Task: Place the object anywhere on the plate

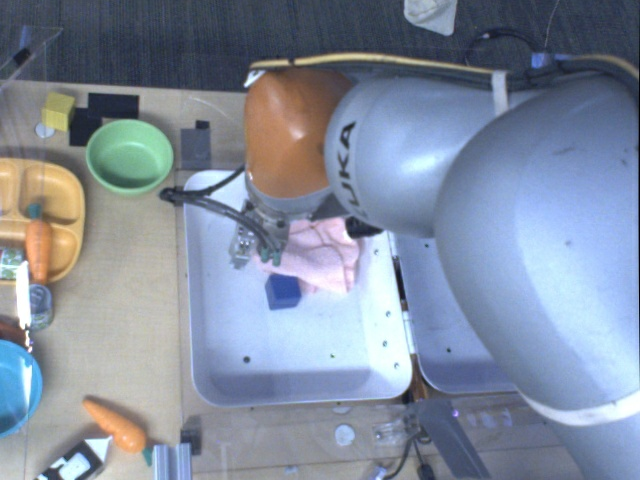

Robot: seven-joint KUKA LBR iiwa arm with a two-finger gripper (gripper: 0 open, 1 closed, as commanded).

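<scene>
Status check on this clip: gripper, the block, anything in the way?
Gripper low over left bin, by pink cloth. Blue block on bin floor, touching cloth's edge, not in the gripper. Arm covers right bin.

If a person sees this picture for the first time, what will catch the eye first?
The huge grey arm with its orange band covers the right side and reaches over the left bin. Under it lie a pink cloth and a blue block. At far left sit a green bowl and a yellow tray.
</scene>
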